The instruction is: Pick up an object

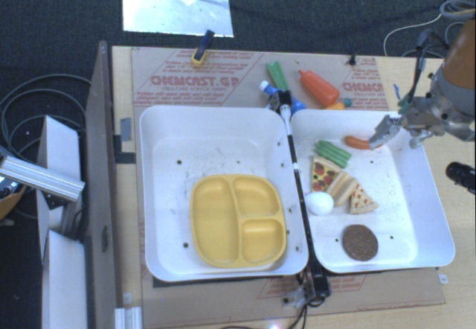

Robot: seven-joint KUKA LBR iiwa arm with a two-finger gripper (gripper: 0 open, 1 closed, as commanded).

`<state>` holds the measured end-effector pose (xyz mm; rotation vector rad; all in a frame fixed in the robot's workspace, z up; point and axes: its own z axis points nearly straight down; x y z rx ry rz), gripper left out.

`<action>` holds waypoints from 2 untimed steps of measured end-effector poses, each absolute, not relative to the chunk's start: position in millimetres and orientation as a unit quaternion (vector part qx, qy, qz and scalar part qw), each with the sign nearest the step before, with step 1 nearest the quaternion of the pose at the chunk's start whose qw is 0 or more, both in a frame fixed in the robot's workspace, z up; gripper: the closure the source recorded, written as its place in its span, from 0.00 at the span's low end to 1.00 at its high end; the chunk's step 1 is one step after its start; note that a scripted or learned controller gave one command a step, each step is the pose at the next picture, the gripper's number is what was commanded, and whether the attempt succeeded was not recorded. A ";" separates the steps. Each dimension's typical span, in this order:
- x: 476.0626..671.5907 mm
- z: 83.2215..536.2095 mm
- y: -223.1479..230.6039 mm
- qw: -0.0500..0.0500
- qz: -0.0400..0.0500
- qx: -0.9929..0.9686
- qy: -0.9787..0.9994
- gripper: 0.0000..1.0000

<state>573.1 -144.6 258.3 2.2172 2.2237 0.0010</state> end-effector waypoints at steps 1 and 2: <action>634.8 183.0 -118.8 -0.001 0.000 0.704 0.710 0.00; 648.1 97.3 -124.9 -0.002 -0.001 0.706 0.709 0.00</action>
